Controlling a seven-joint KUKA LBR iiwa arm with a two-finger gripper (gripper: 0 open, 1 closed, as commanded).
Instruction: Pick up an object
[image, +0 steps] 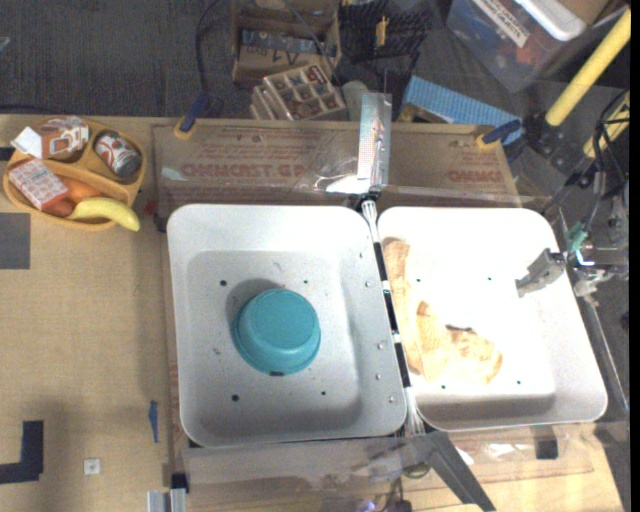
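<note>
A teal bowl (278, 330) lies upside down in the middle of the left bin (200, 250). In the right bin (560, 390), pale tan and orange pieces run along the left wall: a long tan one (396, 262) at the top and a wider yellow-orange cluster (450, 350) lower down. My gripper (536, 276) hangs over the right bin's right side, near the rim, well apart from the tan pieces and with nothing visible in it.
An orange tray (60, 205) with a banana (106, 210) and small packets sits on the bench at the far left. Cardboard (260, 165) lies behind the bins. Boxes and cables clutter the floor beyond.
</note>
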